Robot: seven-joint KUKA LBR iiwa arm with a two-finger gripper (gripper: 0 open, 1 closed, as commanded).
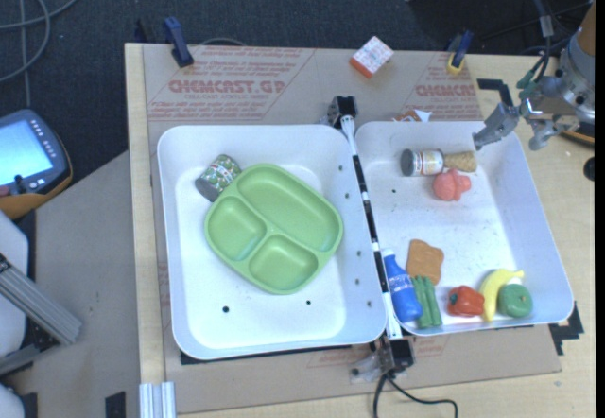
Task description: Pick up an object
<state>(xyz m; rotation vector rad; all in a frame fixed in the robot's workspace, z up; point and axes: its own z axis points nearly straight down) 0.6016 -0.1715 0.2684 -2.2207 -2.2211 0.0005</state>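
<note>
While the gripper (498,126) hovered, jaw state unclear, the nearby jar (422,162) looked light, rigid, slippery; grasp across its middle.

Right bin (539,217) is where the pickings are: a small jar (422,162) on its side near the far wall, its cork-coloured end (461,161) pointing right, and a pink lump (451,185) just below it. Toward the bin's near edge, an orange cracker-like square (425,260), a blue bottle (400,289) lying beside a green stalk (427,302), then a red pepper (464,301), yellow banana (496,287) and green round fruit (516,301) clustered in the near right corner.
</note>
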